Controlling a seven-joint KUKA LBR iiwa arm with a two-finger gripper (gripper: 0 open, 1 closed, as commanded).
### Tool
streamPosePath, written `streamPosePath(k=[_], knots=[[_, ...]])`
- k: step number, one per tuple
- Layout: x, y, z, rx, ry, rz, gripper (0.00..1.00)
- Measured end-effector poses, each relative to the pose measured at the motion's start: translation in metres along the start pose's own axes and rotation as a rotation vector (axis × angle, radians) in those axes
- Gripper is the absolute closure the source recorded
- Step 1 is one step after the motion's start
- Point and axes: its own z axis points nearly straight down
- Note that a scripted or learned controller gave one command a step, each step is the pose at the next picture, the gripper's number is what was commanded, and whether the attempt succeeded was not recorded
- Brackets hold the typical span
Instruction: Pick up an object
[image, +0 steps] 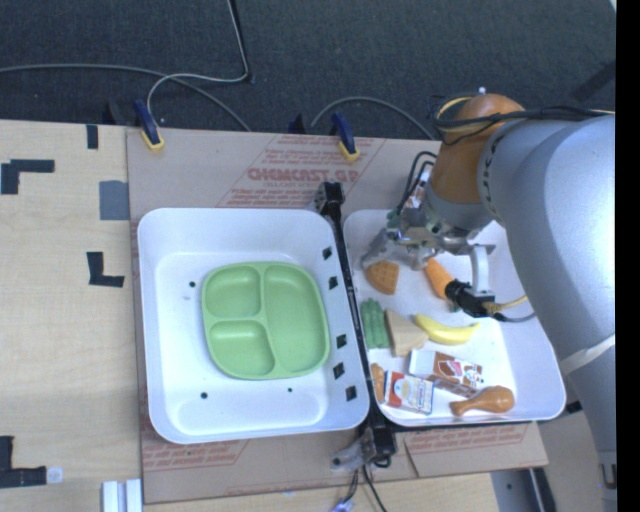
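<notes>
My gripper (405, 243) hangs low over the far part of the right bin (535, 375), under the arm's orange band. Just below it lie an orange-brown bread-like piece (381, 276) and an orange carrot (437, 276), one on each side. Nearer the front are a yellow banana (447, 329), a tan block (404, 333) and a green vegetable (374, 323). Two small printed cartons (410, 391) (456, 371) and a brown drumstick (485, 401) lie at the bin's near end. I see nothing held in the gripper.
The left bin (170, 250) holds a green divided plate (265, 320). A black divider rail (340, 290) runs between the bins. The big grey arm (560, 230) covers the right bin's right side. Cables and two clamps (150, 128) sit at the bench's back.
</notes>
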Motion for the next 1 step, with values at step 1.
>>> streamPosePath(k=[1], knots=[[0.0029, -0.0134, -0.0002, 0.001, -0.001, 0.001, 0.00]])
